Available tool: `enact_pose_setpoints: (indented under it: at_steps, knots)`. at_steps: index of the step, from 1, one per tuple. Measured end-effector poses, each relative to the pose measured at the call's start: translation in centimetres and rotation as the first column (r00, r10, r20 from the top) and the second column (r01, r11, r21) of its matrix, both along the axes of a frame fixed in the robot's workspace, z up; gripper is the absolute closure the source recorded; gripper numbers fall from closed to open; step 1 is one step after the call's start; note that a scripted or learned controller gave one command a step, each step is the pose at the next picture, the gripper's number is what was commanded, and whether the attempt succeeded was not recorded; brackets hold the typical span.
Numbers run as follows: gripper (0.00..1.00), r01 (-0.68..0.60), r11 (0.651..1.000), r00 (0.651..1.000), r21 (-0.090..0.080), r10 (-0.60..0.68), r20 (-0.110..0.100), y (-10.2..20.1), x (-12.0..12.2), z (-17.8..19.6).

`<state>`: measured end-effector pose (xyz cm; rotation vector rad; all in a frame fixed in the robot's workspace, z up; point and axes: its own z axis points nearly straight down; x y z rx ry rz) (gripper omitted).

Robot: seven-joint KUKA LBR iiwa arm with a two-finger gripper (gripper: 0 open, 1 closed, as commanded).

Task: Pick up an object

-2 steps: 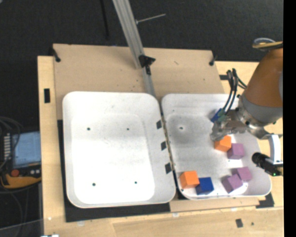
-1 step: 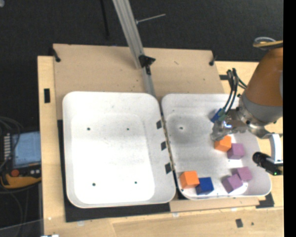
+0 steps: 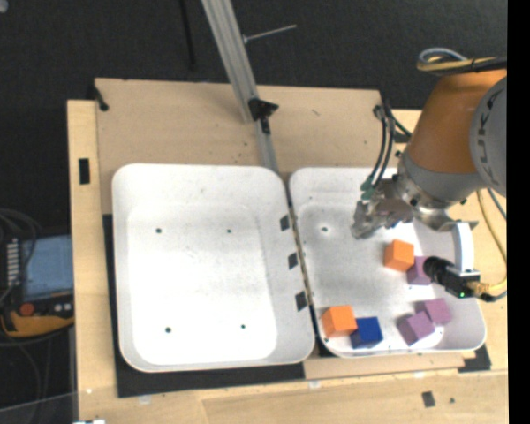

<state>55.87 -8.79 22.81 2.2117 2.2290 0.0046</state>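
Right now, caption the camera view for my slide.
Arm's hand hovers in the right bin near an orange block, with purple, blue and orange blocks nearby.

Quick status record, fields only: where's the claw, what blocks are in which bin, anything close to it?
claw: over the right bin, upper middle; grip state cannot be told
right bin blocks: orange block, second orange block, blue block, three purple blocks
nearest block: the first orange block, just right of and below the claw
left bin: white, beside the right bin
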Motion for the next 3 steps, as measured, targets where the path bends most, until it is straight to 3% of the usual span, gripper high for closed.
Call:
enact_pose_setpoints:
  at_steps: [2, 3]
  knots:
    - [1.0, 0.001, 1.0, 1.0, 0.001, -0.001, -0.001, 10.0, 2.9, -0.3]
    - [1.0, 0.0, 1.0, 1.0, 0.001, 0.0, 0.0, 15.0, 5.9, 0.5]
